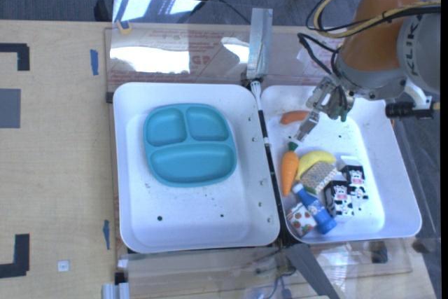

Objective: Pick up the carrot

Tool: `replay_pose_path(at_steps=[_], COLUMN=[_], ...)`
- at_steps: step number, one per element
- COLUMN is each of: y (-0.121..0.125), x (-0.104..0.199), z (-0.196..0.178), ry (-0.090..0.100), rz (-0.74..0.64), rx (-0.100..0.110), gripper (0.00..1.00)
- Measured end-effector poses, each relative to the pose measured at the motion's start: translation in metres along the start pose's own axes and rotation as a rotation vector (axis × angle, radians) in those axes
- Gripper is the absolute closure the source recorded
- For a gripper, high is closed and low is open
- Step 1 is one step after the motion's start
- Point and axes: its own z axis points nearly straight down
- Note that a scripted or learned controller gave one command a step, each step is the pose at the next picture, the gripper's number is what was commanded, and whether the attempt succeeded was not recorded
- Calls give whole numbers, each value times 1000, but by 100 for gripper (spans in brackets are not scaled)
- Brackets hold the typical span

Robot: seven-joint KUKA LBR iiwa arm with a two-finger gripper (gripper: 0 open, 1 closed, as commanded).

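Carrot (289,171) lies in the right bin (399,171), close against its left wall, leafy end pointing up the bench and its lower tip touching a blue bottle (315,212). Just beside it sit a yellow banana (314,160), a black-and-white cow toy (347,190) and a small red-spotted item (302,222). A second orange piece (295,117) rests further up the same bin. Over that spot hangs the gripper (311,124), tilted, fingers apart with nothing between them, well short of the carrot. In the left bin (133,150) lies a blue divided plate (189,143).
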Motion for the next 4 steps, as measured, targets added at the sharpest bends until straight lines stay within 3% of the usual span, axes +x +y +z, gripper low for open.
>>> replay_pose_path(at_steps=[1,2,3,4], y=[7,12,15,16], x=[-15,-8,-19,-21], z=[3,-45,27,14], ry=[-1,-2,4,-5], rz=[-386,-741,-942,-935], rx=[-1,-2,-3,-7], gripper=[0,0,0,100])
